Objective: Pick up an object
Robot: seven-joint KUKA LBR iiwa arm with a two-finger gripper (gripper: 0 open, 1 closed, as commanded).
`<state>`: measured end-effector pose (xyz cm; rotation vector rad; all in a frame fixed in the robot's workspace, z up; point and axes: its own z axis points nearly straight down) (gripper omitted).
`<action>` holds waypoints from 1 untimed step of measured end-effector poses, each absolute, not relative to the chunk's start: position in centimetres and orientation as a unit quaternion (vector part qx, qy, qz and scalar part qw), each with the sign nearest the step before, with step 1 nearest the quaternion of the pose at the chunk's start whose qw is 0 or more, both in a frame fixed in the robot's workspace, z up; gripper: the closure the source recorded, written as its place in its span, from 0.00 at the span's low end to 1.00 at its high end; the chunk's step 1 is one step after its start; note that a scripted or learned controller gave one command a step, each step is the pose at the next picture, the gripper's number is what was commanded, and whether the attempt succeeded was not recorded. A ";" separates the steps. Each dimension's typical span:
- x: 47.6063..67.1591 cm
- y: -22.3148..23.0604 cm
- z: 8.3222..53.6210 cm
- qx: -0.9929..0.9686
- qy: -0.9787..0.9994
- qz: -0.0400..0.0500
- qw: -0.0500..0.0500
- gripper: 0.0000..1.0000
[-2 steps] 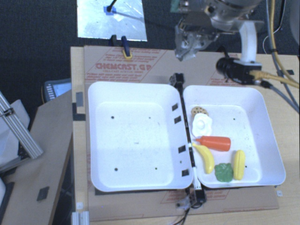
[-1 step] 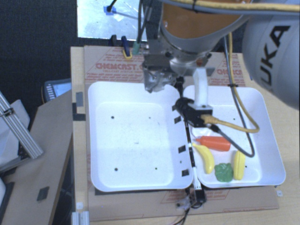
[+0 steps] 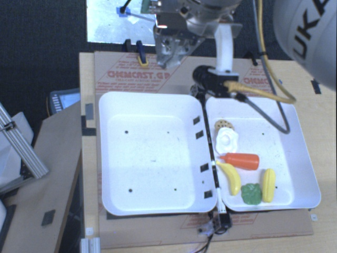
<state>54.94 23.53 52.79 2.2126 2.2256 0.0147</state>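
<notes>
- Hovering above the bench's far edge, gripper (image 3: 169,50) sits beyond both bins; whether it is apart or together can't be told, and nothing visible is held.
- Candidate objs cluster in right bin (image 3: 295,136), along its left wall toward the near edge: cookie (image 3: 224,124), fried egg (image 3: 227,139), carrot (image 3: 240,161), banana (image 3: 231,177), broccoli (image 3: 251,193), corn cob (image 3: 268,184).
- Left bin (image 3: 152,152) carries no objs.
- Step, as judged: pre-grasp approach. Next move needs travel over right bin, then descent onto one obj; carrot looks least crowded.
</notes>
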 end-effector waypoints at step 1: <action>63.5 23.4 53.9 0.707 0.707 0.005 0.002 1.00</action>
